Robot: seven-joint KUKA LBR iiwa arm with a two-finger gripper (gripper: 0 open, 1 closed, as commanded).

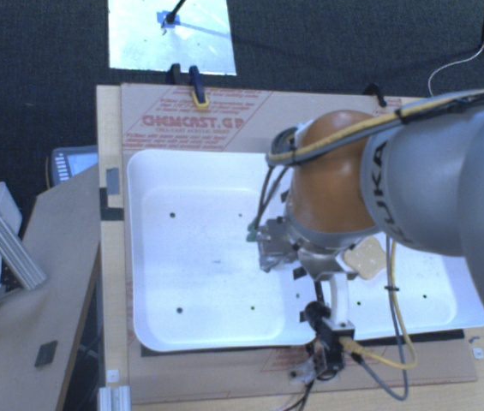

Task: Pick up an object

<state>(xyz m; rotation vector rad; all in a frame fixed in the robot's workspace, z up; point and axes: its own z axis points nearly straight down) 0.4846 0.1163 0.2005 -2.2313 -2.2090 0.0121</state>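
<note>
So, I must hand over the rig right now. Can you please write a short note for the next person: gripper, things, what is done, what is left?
The gripper is low over the middle of the bench, about where the two bins meet. The wrist covers it, so I cannot tell if it is open or shut.
Things: a tan flat piece lies in the right-side bin, close beside the wrist and partly hidden by the arm. I see no other loose thing in the left-side bin.
Done: no pick can be confirmed.
Left: grasp an object and lift it, probably the tan flat piece.
</note>
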